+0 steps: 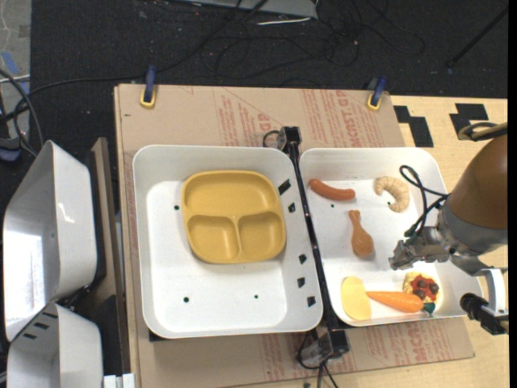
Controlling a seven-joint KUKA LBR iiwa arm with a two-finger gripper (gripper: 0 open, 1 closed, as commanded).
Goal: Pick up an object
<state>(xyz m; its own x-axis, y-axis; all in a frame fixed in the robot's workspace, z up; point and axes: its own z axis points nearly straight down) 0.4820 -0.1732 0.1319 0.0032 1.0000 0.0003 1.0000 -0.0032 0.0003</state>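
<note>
Nothing is lifted yet. The grey two-finger gripper [410, 253] hovers in the right white bin [428, 164]; its state I cannot tell. The orange plastic carrot [394, 301] lies just nearer.

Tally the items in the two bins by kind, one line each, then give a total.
Divided yellow plate: 1
Sausage: 1
Shrimp: 1
Drumstick: 1
Carrot: 1
Pale yellow round piece: 1
Small multicoloured piece: 1
Total: 7
</note>
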